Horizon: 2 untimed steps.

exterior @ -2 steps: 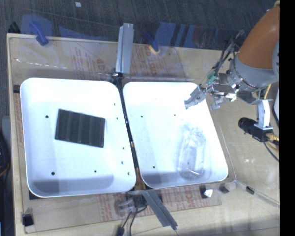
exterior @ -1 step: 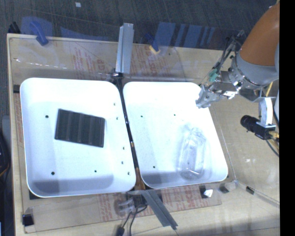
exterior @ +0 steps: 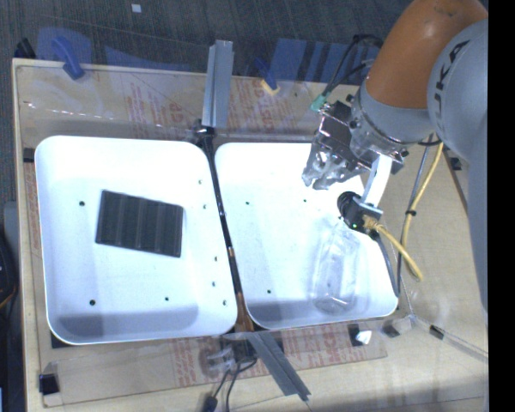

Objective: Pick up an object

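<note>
Two white bins sit side by side on the tabletop (exterior: 438, 359), long edges nearly touching along a thin dark rail btwn them. The left bin (exterior: 69, 290) has plenty of open floor: bare white on all sides of its one item, widest toward the near edge. The right bin (exterior: 266, 247) is bare across its left half and centre; its crowded part is the right side and the near-right corner.

The arm (exterior: 429, 50) comes in from the right and bends down over the right bin's far-right corner, orange band uppermost. The gripper (exterior: 329, 172) hangs just inside the far rim, tilted down and to the left, above the bin floor and apart from both items. Can't tell how far it is open; nothing seen in its grasp.

Count: 1 dark ribbed panel (exterior: 140, 222), flat, slightly skewed, mid left bin. 1 clear bottle (exterior: 335, 273), lying near the right bin's near-right corner, close to the right wall. 2 items total.
</note>
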Available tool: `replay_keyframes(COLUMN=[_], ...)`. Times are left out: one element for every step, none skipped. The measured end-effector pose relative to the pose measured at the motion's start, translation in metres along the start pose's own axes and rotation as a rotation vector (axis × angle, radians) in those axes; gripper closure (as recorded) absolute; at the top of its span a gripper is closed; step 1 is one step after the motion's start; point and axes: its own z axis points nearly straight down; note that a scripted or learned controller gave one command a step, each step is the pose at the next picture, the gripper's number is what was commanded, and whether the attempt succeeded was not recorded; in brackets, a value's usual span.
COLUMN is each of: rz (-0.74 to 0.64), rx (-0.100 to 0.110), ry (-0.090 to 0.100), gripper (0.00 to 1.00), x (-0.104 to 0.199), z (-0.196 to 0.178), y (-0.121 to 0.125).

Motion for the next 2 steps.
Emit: replay_keyframes(rz=[-0.385,-0.205], rx=[-0.003,0.002], ry=[0.000,-0.001], gripper=[1.00,1.00], x=[-0.032,0.015], z=[-0.052,0.010], y=[0.009,-0.028])
